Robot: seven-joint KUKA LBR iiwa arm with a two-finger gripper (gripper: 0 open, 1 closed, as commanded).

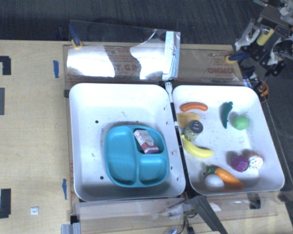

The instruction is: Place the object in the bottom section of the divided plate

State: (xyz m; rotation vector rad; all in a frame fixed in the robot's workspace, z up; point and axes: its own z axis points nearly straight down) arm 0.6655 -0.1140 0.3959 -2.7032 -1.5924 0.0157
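You see a small red-and-white carton (146, 141) lying in the blue divided plate's (121, 160) upper-right section; the state of the jaws cannot be told.

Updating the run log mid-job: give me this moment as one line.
gripper: above right bin, fingers unclear | small carton: upper right section of blue divided plate | banana: right bin

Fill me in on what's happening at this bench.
A blue divided plate sits in the left white bin, with a small red-and-white carton in its upper right section. Toy foods wait in the right white bin: a yellow banana, an orange carrot and a green ball. Nothing is gripping any of them.
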